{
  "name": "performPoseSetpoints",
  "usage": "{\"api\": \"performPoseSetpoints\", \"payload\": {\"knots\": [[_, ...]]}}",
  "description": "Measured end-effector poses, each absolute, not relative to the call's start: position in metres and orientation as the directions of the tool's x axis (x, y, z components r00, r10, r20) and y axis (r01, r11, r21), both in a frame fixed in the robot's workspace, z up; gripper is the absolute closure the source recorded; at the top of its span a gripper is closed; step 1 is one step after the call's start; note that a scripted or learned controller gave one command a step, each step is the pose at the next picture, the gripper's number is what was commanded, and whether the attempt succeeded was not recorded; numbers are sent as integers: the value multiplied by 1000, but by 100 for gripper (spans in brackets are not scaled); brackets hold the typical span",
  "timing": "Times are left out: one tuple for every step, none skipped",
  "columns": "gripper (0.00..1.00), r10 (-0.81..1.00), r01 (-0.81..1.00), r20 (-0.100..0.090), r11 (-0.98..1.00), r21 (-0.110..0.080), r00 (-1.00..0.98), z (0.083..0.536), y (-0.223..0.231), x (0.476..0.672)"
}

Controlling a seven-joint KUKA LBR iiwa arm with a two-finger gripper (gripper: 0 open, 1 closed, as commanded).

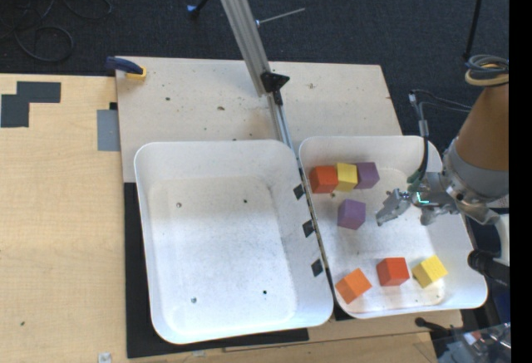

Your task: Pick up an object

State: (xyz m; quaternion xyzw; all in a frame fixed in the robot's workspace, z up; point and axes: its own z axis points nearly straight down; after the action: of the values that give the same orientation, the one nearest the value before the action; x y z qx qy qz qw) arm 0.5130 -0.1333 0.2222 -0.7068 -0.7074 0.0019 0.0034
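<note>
Your bench stock, as seen from above:

Right bin (pixel 478 291): seven blocks. Along the far side you have a row of three, touching or nearly so: a red-orange block (pixel 323 179), a yellow block (pixel 347 175), a purple block (pixel 366 174). Just in front of that row, apart from it, sits a second purple block (pixel 352 213). Along the near side you have an orange block (pixel 354 284), tilted on the bin's curved floor, then a red block (pixel 392 272), then a second yellow block (pixel 430 271), each a little apart from the next.

Left bin (pixel 150 187): white, speckled floor.

Your gripper (pixel 389 212): over the right bin's middle, reaching in from the right, its tips just right of the lone purple block and not touching it. The fingers look spread, with nothing between them; no block is lifted.

Arm (pixel 482 145): the orange band shows above the grey wrist at the bin's right rim.

Other items: a slanted aluminium rail (pixel 241 21) rising from the bench behind the bins; a blue-and-yellow clamp (pixel 126 67) at the bench's far left corner
</note>
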Motion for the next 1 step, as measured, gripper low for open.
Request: {"api": "performPoseSetpoints", "payload": {"knots": [[0, 1000, 1000, 1, -4, -3, 4, 224, -135, 514]]}}
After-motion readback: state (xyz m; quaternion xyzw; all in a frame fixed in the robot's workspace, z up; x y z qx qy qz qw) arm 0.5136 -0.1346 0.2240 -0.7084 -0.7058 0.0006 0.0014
